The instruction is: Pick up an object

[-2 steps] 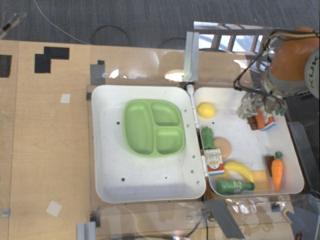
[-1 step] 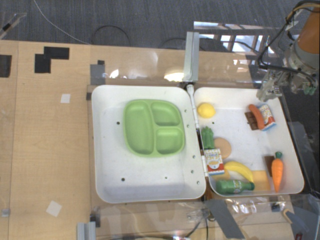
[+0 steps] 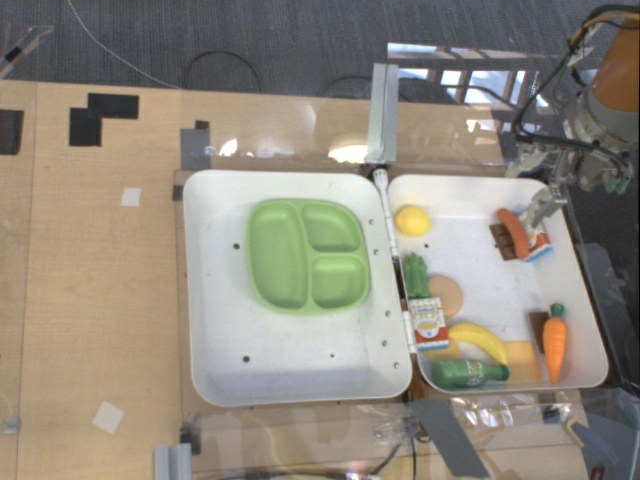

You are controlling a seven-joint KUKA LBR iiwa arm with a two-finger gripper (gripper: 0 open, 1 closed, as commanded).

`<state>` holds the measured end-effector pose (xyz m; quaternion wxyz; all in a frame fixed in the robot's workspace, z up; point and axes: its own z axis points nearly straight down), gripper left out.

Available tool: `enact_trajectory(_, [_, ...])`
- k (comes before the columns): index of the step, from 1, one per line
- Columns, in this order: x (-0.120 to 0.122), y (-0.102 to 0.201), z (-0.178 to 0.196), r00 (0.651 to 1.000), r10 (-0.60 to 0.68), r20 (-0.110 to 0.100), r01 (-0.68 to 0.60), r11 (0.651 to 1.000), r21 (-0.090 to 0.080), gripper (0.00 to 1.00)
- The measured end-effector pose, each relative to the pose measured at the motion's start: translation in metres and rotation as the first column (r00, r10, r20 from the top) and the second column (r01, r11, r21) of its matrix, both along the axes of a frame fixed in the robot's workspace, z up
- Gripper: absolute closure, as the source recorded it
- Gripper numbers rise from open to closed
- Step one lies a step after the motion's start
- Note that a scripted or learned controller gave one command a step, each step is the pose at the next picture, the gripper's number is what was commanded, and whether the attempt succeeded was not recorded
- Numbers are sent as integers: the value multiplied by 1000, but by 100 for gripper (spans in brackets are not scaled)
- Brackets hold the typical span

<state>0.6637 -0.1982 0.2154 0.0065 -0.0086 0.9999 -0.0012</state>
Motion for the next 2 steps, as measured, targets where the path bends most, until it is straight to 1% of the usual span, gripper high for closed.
enact_trajectory(1, [6, -9, -127, 999, -42, -13, 42, 999, 1, 0])
enact_trajectory(2, [11, -7, -112, 999, -39, 10, 39, 999, -1, 100])
